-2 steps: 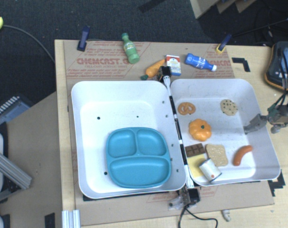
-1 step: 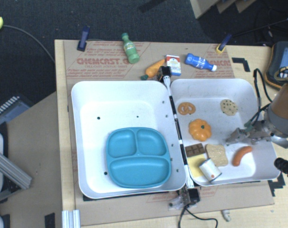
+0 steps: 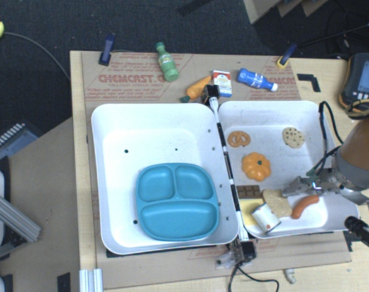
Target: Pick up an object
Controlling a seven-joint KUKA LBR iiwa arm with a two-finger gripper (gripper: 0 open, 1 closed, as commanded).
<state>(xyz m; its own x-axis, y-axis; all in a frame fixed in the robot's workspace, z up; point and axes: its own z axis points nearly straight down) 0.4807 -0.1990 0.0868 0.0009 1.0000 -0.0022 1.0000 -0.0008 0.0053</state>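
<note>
Desk (image 3: pixel 142 72) with two shallow white bins side by side.

Left bin (image 3: pixel 111 139): one blue divided plate (image 3: pixel 177 201), lying flat toward the near side.

Right bin (image 3: pixel 267 117): pretzel (image 3: pixel 238 139) and cookie (image 3: pixel 293 137) at the far end, well apart; small orange pumpkin (image 3: pixel 256 166) between them and nearer; chocolate bar (image 3: pixel 248 191) against the left wall; slice of bread (image 3: pixel 277 202) just beside it; white cup (image 3: pixel 267 218) on its side at the near left corner, on something yellow; sausage (image 3: pixel 304 205) near the right side, tilted.

Hand (image 3: pixel 299 187): entering from the right, low over the right bin, tips just above the sausage and beside the bread. Whether clenched or released cannot be told; nothing seen between its tips.

Behind the bins, on the desk: green bottle (image 3: pixel 167 62), blue bottle (image 3: pixel 256 79), small carton (image 3: pixel 221 83), carrot (image 3: pixel 198 88).
</note>
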